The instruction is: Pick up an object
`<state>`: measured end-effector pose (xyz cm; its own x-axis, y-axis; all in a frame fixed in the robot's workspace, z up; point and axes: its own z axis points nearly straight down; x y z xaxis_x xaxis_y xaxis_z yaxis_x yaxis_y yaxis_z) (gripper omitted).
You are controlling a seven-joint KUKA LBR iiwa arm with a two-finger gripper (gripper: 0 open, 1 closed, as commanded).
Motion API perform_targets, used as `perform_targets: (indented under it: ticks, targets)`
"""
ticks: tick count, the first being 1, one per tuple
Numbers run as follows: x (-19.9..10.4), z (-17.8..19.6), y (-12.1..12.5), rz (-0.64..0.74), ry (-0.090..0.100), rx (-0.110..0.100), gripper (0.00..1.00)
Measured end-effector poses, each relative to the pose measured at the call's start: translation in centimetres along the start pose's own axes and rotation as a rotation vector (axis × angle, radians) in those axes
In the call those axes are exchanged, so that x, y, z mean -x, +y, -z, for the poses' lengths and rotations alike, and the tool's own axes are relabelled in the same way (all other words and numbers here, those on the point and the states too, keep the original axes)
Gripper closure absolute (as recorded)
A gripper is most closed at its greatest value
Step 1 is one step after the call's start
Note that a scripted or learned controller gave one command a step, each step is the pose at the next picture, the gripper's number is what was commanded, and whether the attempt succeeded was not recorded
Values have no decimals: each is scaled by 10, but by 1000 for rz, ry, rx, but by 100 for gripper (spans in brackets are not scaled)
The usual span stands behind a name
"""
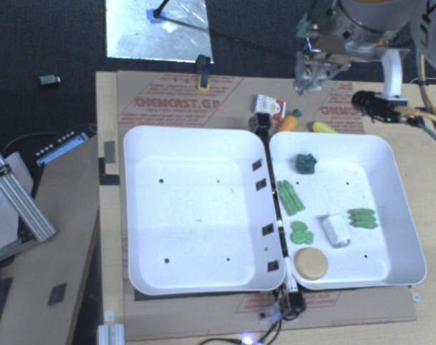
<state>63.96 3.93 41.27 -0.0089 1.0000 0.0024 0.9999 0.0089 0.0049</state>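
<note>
My gripper (309, 83) hangs high above the bench, over the cardboard just behind the right bin (390, 157), with nothing seen between its fingers. In the right bin lie a dark green broccoli piece (306, 164), a long green pod (289, 197), a small green leafy piece (301, 232), a white block (336, 230), a green pea pod (362, 218) and a round tan bun (311, 263). All of them sit well in front of the gripper.
The left bin (153, 149) lies beside the right one. Behind the bins on the cardboard rest an orange carrot (287, 123), a yellow piece (322, 128) and a small red-and-white carton (268, 106). A blue-and-yellow clamp (202, 72) stands at the back edge.
</note>
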Motion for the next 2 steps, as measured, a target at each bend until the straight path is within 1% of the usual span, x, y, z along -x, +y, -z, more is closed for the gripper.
perform_targets:
  ticks: [1, 2]
  targets:
    - [5, -52, -67, -9, -2, -12, 100]
    - [-142, -118, -16, 8, 2, -5, 100]
